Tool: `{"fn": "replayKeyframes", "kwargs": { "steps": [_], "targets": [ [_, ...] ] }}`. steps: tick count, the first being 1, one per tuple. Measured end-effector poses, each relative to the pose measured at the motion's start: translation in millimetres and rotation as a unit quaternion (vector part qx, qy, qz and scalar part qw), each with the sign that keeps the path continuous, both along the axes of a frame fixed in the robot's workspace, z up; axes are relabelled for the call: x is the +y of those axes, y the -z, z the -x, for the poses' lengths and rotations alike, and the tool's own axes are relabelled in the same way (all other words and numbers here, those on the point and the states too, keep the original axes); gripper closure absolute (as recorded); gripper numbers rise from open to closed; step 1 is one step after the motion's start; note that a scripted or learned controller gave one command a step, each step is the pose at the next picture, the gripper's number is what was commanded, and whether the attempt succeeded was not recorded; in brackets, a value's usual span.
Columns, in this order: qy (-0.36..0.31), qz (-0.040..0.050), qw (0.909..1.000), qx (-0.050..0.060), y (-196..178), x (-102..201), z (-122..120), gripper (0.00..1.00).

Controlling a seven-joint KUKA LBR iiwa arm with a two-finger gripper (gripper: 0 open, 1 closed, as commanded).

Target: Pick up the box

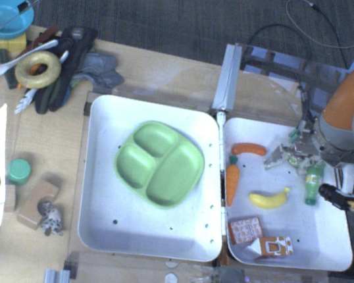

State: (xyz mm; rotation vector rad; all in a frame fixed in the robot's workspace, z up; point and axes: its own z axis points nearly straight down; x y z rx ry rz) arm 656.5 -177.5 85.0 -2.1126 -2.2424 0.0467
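Yellow banana (pixel 268 198) — with carrot (pixel 231 183) and bottle (pixel 312 182) — above box (pixel 245 230).

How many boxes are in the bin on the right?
2. One box lies at the near edge of the right bin, and the other box lies just right of it. The arm covers the bin's far right part, so something could hide there.

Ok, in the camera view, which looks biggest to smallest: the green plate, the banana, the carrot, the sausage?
1. Green plate, biggest by far.
2. Carrot and banana: too alike to rank.
3. Sausage, slightly smaller, but close.
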Motion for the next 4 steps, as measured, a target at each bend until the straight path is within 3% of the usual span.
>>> {"fn": "replayKeyframes", "kwargs": {
  "steps": [1,2,3,4],
  "targets": [
    [-0.091,0.0075,0.9951,-0.037,-2.8,63.5,-5.9,0.00],
    [-0.188,0.0045,0.9815,-0.038,-3.2,67.8,45.9,0.00],
    [-0.262,0.0070,0.9642,-0.039,-4.8,75.2,16.9,0.00],
    [-0.303,0.0019,0.9527,-0.029,-3.3,76.1,-5.6,0.00]
  ]
}}
